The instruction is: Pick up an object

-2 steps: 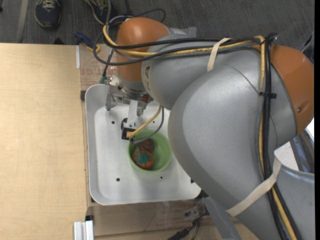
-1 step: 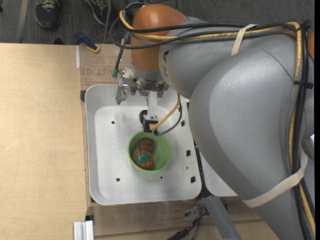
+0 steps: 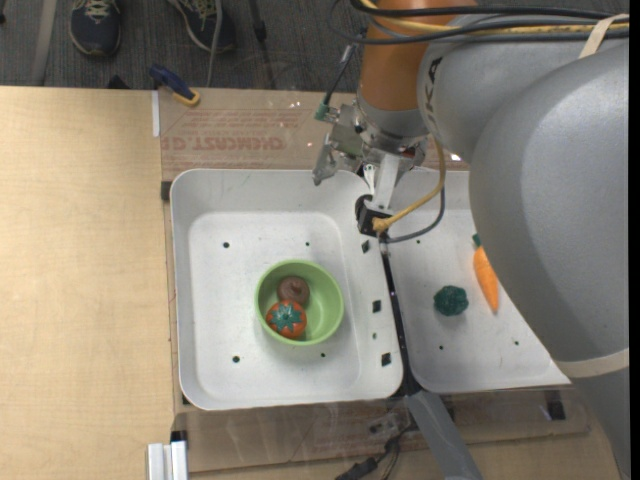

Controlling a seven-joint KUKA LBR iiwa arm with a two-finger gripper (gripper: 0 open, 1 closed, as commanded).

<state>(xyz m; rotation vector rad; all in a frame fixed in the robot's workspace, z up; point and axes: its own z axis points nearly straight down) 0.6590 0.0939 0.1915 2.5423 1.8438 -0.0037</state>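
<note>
The hand hangs above the left bin's far rim; whether it is apart or together cannot be told. A tomato sits in the green bowl. The pick probably goes best with a straight descent onto the tomato, clear of the bowl's wall.

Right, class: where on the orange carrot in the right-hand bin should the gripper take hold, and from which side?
Grip the carrot around its middle, coming straight down from above. It lies flat on the floor of the right bin, long and thin, so close across its narrow width. The dark green lump beside it lies apart, leaving room.
</note>
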